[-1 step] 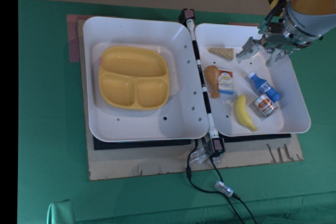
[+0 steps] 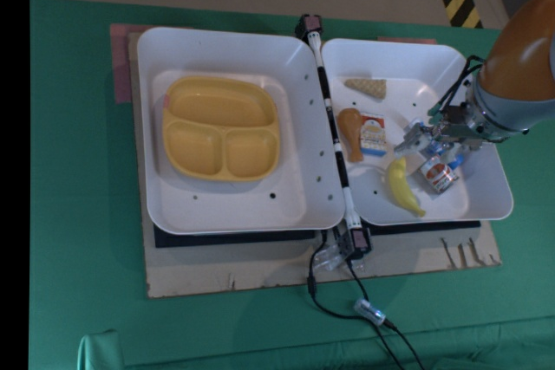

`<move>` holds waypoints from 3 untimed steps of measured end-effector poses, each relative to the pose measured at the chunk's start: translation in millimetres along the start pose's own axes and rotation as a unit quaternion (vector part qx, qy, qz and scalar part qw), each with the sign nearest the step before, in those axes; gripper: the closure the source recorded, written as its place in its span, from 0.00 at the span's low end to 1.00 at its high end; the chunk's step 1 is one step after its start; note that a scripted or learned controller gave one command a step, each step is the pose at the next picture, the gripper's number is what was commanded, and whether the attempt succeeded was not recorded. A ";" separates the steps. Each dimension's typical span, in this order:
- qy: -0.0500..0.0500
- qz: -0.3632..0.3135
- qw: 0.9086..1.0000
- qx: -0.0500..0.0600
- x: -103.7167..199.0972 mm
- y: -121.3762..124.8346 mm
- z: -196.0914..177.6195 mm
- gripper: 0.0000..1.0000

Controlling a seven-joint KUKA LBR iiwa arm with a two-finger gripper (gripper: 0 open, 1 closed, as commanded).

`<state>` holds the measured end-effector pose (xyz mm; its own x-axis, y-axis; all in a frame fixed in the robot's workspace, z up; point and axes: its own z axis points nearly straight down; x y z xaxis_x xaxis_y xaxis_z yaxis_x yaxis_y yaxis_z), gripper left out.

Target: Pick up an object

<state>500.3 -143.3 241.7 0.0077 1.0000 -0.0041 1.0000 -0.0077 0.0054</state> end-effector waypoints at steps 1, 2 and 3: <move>-0.003 0.003 1.000 -0.006 -2.5 1.6 -14.2 1.00; 0.000 -0.001 1.000 -0.004 33.1 38.5 -103.4 1.00; 0.000 -0.001 1.000 -0.003 33.1 38.4 -103.2 0.00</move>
<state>538.3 -110.0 345.1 0.0051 1.0000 -0.0044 0.9999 -0.0051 0.0121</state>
